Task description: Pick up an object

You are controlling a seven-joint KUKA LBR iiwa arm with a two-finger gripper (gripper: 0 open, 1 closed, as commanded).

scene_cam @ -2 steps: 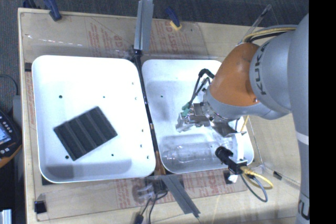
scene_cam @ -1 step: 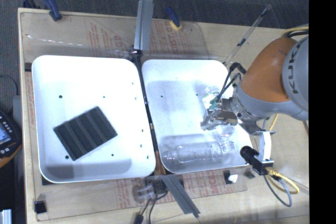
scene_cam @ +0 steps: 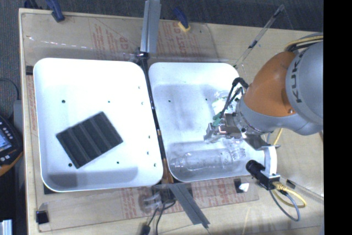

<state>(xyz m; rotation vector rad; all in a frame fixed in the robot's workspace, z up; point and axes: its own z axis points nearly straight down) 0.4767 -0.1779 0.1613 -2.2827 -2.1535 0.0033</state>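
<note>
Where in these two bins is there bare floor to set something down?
Left bin: bare along the far half and the right side, around the black ridged pad at its near left. Right bin: bare at the far left. Crowded near the front, where the clear plastic bottle lies, and on the right under the gripper.

A grey KUKA arm (scene_cam: 308, 91) with a rounded orange band (scene_cam: 267, 91) above the wrist and dark "KUKA" lettering on its grey shell. Black cables loop along the wrist to a small metallic gripper (scene_cam: 220, 130).
</note>
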